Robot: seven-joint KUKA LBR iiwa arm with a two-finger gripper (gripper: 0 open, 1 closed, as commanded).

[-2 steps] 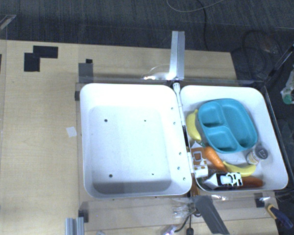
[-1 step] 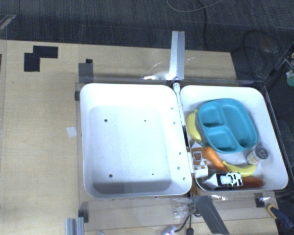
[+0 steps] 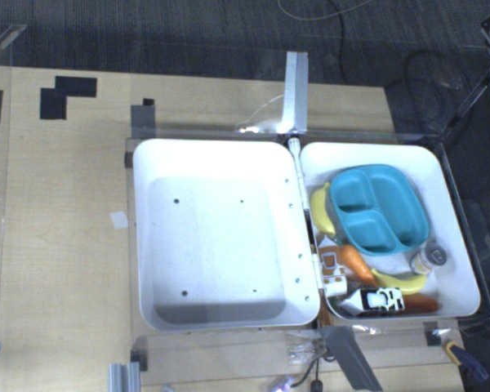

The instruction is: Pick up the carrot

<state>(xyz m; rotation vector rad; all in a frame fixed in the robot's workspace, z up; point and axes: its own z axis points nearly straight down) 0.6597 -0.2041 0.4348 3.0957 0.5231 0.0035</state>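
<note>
- carrot (image 3: 354, 261): lies in the right bin (image 3: 451, 193), in its near-left part, orange, slanted from upper left to lower right.
- blue divided plate (image 3: 379, 206): sits just beyond the carrot, three compartments, tilted; its near rim is touching or just over the carrot's far end, cannot tell which.
- yellow banana (image 3: 401, 281): curves along the carrot's near-right side, touching or just beside it, under the plate's near edge.
- second yellow piece (image 3: 321, 211): stands against the plate's left rim, near the wall between the bins, just far of the carrot.
- black-and-white item (image 3: 377, 300): lies near of the carrot along the bin's near wall; white marks show on it but the writing is too small to read.
- dark red item (image 3: 420, 304): lies just right of the black-and-white item, along the same near wall.
- small clear jar with a lid (image 3: 430, 257): stands at the plate's near-right corner, well right of the carrot.
- small label or card (image 3: 329, 262): at the carrot's left, with orange print, not readable.
- left bin (image 3: 216, 231): white, beside the right bin, on the tabletop (image 3: 57, 235).
- black tape marks (image 3: 65, 95): on the tabletop's far-left area, no writing.
- hand: its state cannot be told from this view.
</note>
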